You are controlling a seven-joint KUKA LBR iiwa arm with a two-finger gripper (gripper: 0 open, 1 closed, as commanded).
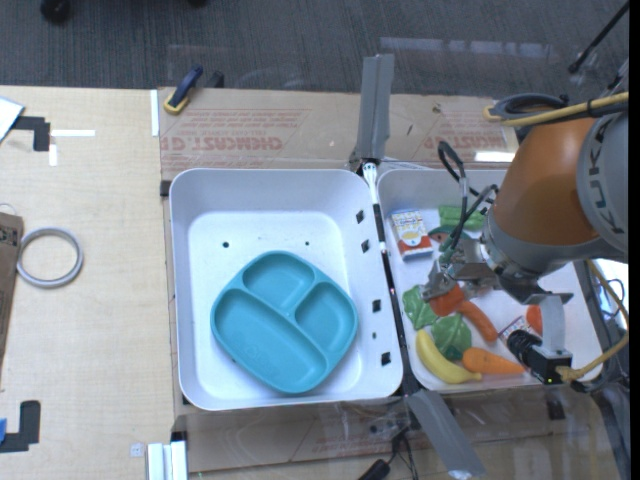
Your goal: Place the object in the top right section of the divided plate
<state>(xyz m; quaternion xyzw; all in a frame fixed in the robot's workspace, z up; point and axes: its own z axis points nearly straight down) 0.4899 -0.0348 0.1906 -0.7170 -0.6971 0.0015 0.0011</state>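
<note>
The hand (443,280) reaches down into the right bin (400,183) among toy foods: a banana (440,360), a carrot (490,362) and a small carton (410,230). Whether it is spread or pinching anything cannot be told. The blue divided plate (284,320) lies in the left bin (190,298).
</note>
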